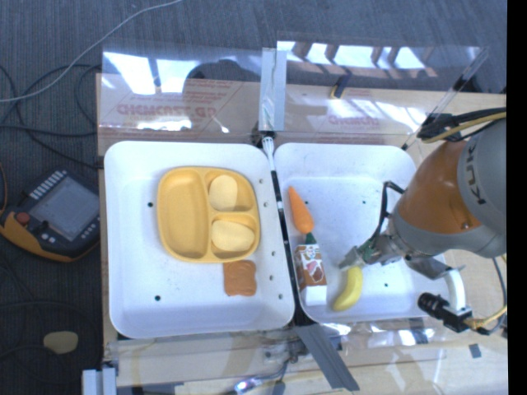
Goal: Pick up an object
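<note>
The gripper (360, 256) hovers low in the right bin (395, 167); whether it is open, I cannot tell. The banana (348, 290) lies just below it, the carton (310, 266) and carrot (300, 211) to its left.

Arm's orange band (461, 189): "KU" legible; other print too blurry

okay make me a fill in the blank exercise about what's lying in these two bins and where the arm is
1. The yellow tray lies in the ____ bin.
2. The carrot, the small carton and the banana all lie in the ____ bin.
3. The tray's two small compartments each hold a pale ____ item.
4. The pincer is above the right bin, nearest the ____.

Missing words: left; right; yellow; banana
</note>
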Controlling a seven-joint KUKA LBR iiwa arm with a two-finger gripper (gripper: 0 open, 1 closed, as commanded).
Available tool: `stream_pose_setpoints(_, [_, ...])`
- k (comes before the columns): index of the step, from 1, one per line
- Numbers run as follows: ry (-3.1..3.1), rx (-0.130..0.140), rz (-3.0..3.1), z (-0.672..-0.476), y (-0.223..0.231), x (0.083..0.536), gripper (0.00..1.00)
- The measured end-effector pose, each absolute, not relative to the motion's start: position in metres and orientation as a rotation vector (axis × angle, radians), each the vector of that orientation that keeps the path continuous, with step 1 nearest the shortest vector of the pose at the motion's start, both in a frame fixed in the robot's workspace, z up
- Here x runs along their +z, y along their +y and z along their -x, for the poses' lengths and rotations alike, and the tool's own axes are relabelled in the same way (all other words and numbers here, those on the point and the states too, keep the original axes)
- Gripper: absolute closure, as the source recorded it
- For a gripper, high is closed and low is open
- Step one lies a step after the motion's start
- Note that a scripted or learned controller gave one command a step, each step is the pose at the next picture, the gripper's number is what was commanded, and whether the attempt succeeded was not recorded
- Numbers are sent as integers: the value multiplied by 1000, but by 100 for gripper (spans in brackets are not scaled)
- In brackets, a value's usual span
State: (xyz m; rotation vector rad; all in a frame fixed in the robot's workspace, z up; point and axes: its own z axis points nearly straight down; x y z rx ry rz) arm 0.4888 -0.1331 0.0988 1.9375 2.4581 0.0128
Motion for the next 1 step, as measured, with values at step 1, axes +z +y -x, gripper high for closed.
stream_pose_setpoints(1, [2796, 10, -1413, -500, -164, 91, 100])
